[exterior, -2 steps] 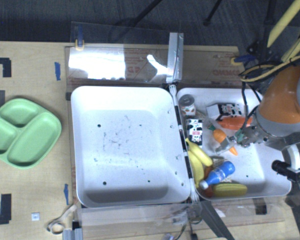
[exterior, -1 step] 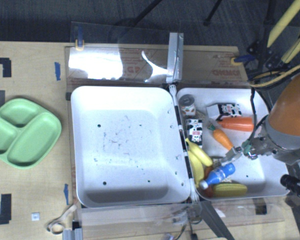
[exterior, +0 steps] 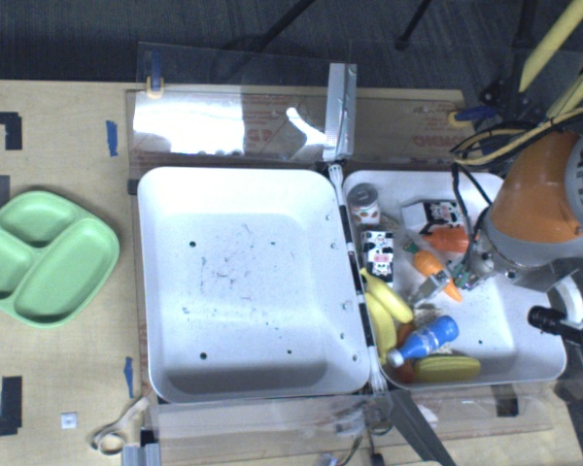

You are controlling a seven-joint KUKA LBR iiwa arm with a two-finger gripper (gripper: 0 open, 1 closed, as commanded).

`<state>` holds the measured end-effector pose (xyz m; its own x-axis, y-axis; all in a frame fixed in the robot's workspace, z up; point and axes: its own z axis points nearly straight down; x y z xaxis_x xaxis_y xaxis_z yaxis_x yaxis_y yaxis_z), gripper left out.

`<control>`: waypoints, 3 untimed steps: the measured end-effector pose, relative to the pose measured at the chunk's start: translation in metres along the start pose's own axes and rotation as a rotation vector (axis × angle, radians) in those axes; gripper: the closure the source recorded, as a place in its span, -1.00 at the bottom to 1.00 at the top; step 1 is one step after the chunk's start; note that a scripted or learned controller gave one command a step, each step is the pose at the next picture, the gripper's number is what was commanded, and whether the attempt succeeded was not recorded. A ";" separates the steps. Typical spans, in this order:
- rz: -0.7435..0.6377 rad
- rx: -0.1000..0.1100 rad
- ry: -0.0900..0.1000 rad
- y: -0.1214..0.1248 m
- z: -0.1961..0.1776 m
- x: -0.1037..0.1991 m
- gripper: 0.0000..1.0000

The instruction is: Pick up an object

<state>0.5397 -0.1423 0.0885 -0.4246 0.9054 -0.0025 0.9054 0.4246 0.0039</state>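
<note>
two shallow white bins sit side by side in the middle of the frame: the left bin [exterior: 165, 202] and the right bin [exterior: 539, 352]. one green divided plate [exterior: 47, 256] lies at the left edge, with three compartments. in the right bin, counting what can be told apart: one banana [exterior: 387, 304], one blue bottle [exterior: 425, 341], one yellow-green corn-like piece [exterior: 445, 366] at the lower edge, one small grey can [exterior: 363, 202] near the top, one black-and-white carton [exterior: 376, 252], one orange carrot-like piece [exterior: 433, 266] (a few more bits near the arm are too cluttered to count). one grey and orange arm [exterior: 534, 202] enters at the right.
</note>
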 end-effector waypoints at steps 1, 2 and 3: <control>0.003 -0.004 -0.002 0.001 -0.010 -0.001 1.00; -0.095 -0.001 0.001 -0.027 0.002 -0.024 1.00; -0.042 0.001 0.000 0.010 -0.153 -0.017 1.00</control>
